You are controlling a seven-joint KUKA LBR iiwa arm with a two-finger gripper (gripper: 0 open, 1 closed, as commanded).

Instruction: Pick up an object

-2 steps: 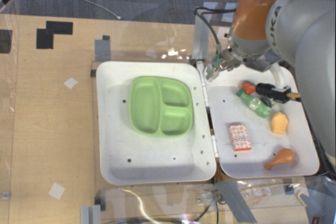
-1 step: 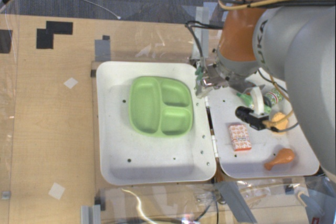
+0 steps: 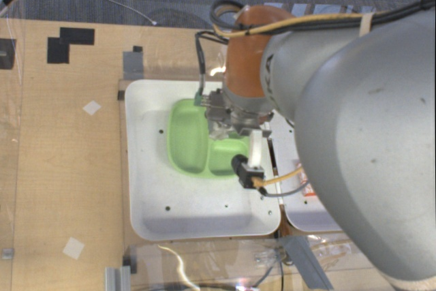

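The gripper (image 3: 228, 125) hangs low over the green tray (image 3: 191, 140), which lies in the white bin (image 3: 146, 208). It may be touching the tray; its grip is hidden.

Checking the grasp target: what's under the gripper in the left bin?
A green divided tray lies on the left bin floor beneath the gripper. The arm covers the tray's right part, so contact is unclear.

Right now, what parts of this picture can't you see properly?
- The claw: the wrist covers its fingers in the camera view.
- The green tray: the wrist hides its right part, so whether the claw touches it is unclear.
- The right bin: the big grey arm covers most of it; a small corner peeks out.
- The left bin: the wrist hides its upper right corner.
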